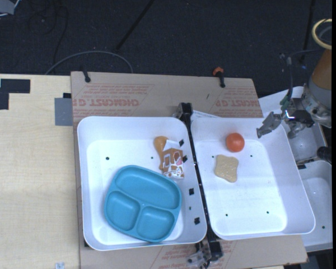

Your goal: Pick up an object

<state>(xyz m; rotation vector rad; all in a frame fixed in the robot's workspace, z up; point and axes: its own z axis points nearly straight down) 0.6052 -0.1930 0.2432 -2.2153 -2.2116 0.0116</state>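
The right bin [280,206] holds two loose things near its upper left: a round red-orange ball [234,142], tomato-like with no long axis to speak of, and just below and slightly left of it a flat tan piece [226,168] with an irregular, toast-like outline, its longer side running roughly up and down the view. The two lie close but apart.

In the left bin [92,150], a blue divided tray [141,202] with three compartments lies tilted, its long axis running from upper left to lower right. Above its upper right corner sit a small orange-brown lump [160,144] and a small printed packet [173,163] — its markings are too small to read.

The cardboard sheet [157,94] under the bins bears reddish lettering, printed upside down from this view and only partly legible.

The gripper [273,123] hangs over the right bin's upper right rim, well apart from the ball, carrying nothing — whether it is open or closed cannot be told. The arm [319,88] is cut off at the right.
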